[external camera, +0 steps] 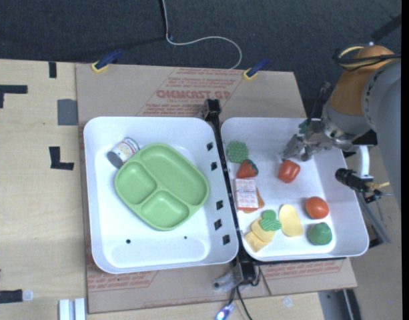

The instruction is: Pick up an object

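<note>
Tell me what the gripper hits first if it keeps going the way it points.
Probably the red pepper. The gripper points down and left in the right bin, and the pepper lies just past its tip. Depth is unclear, so it may reach the bin floor first.

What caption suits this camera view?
Gripper poised over a red toy pepper in the right bin.

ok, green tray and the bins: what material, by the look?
Green tray: looks like moulded plastic, matte to satin; uniform pale green, soft rounded compartment edges. Bins: likely thin formed white plastic, slightly glossy; rounded corners, smooth rolled rims. Neither is certain from a look alone.
</note>
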`<state>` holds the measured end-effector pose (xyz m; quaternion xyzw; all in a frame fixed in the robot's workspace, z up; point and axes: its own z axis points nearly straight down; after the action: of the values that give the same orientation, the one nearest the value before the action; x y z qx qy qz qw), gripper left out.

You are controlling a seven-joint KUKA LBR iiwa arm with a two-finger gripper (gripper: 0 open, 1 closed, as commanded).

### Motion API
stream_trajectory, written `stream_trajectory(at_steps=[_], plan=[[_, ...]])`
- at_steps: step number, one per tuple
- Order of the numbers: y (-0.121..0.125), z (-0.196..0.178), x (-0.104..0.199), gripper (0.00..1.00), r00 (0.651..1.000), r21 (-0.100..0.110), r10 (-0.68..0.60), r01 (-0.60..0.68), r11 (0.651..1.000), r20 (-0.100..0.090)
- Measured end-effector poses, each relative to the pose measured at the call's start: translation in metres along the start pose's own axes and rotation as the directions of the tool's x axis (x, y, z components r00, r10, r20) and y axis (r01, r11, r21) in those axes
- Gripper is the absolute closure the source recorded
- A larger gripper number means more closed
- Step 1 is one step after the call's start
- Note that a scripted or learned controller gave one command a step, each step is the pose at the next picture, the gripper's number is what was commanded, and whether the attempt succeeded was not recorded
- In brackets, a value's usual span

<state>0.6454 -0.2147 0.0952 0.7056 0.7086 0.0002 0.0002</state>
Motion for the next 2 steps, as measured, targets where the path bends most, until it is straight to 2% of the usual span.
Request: stream_trajectory(at_steps=[1,2], plan=[[-0.006,-0.059,-0.005,1.00,1.000,-0.002,0.005,-0.005,1.000,0.001],[-0.001,-0.102,-0.005,1.00,1.000,-0.002,0.003,-0.003,1.000,0.001]])
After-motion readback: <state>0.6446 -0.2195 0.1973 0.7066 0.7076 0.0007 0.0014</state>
